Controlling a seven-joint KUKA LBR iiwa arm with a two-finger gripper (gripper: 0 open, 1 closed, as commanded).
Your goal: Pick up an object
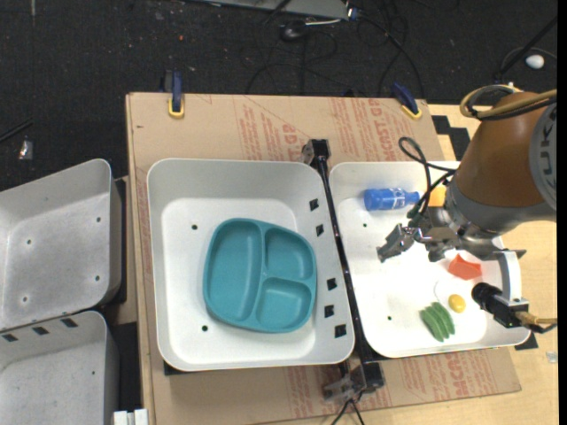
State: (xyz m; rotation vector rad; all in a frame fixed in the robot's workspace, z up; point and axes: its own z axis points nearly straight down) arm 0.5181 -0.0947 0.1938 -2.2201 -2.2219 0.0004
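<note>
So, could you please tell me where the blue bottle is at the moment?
The blue bottle lies on its side near the far edge of the right bin, just above and left of the gripper in the camera view.

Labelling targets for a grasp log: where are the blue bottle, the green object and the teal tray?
blue bottle point(388, 199), camera view, middle of its body
green object point(437, 320), camera view, its centre
teal tray point(260, 274), camera view, central divider

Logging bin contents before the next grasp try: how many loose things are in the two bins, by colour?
Teal: 1, divided plate, left bin
Blue: 1, bottle, right bin
Red-orange: 1, piece
Yellow: 1, small piece
Green: 1, piece
Total: 5
</note>
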